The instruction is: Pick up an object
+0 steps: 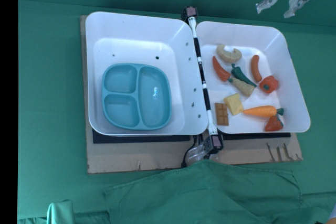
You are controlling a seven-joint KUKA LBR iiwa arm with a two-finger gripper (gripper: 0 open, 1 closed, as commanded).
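Hovering at the 1 o'clock corner of the camera view, the gripper sits above and outside the far right corner of the right bin, with its fingers spread apart and nothing between them. All candidate objects lie in that bin, toward 7 o'clock from the jaws. Nearest is the red sausage, long axis running roughly 12 to 6 o'clock, just beside the red pepper at its 5 o'clock. The tan curved piece lies near the bin's far wall at 11 o'clock of the sausage. Farther in lie the red chili, the green pepper, and the cream cone, which touches or overlaps the green pepper. Toward the near wall lie the yellow cheese wedge, the brown chocolate bar, and the carrot, long axis 9 to 3 o'clock, with the strawberry just beside it at 5 o'clock. The sausage appears the easiest target: nearest, and clear along its left side. The left bin holds a teal divided plate. Both bins rest on a cardboard sheet over green cloth.
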